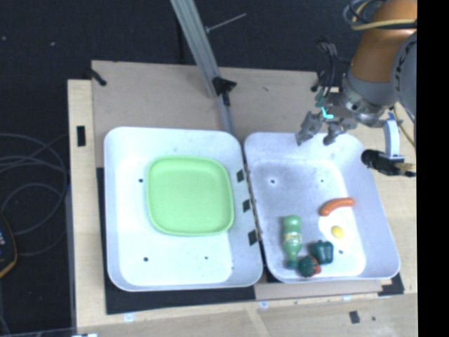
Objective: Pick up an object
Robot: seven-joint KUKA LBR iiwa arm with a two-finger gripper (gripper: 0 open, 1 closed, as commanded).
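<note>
My gripper (317, 135) hangs over the upper edge of the right bin (372, 188), fingers spread and holding nothing.

In the lower part of that bin lie a sausage (337, 205), a fried egg (337, 231), a green bottle (292, 240) and a dark green toy (316, 257). In the left bin (123, 188), mid-frame, sits a green plate (190, 195).
</note>
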